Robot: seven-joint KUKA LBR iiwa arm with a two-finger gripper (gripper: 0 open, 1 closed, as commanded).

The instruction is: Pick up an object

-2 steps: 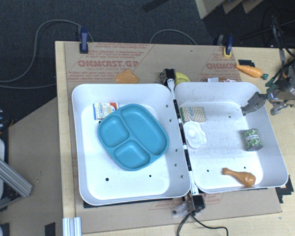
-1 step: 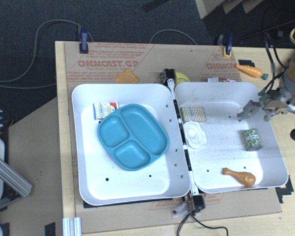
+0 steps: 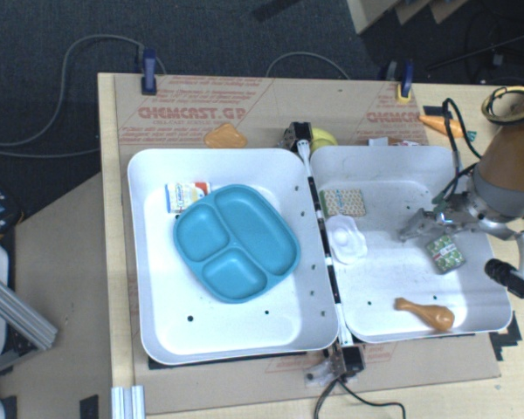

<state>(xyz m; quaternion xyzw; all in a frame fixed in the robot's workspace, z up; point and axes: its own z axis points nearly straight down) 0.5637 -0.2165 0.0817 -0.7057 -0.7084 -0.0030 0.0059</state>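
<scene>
My gripper (image 3: 430, 225) hangs low over the right bin (image 3: 375, 317), near its right side, with the grey arm and orange band rising behind it. A small green patterned packet (image 3: 444, 254) lies just below and to the right of the gripper, touching or nearly touching it. A brown drumstick-shaped toy (image 3: 426, 313) lies near the bin's front edge. Close to the bin's left wall rests a white crumpled object (image 3: 345, 239), with a dotted pouch (image 3: 343, 202) behind it.
The left bin (image 3: 157, 304) holds a blue divided plate (image 3: 236, 242) and a small carton (image 3: 186, 195). Behind the bins on the board lie an orange piece (image 3: 225, 135) and a yellow object (image 3: 320, 138). Blue clamps (image 3: 148, 70) grip the board's back edge.
</scene>
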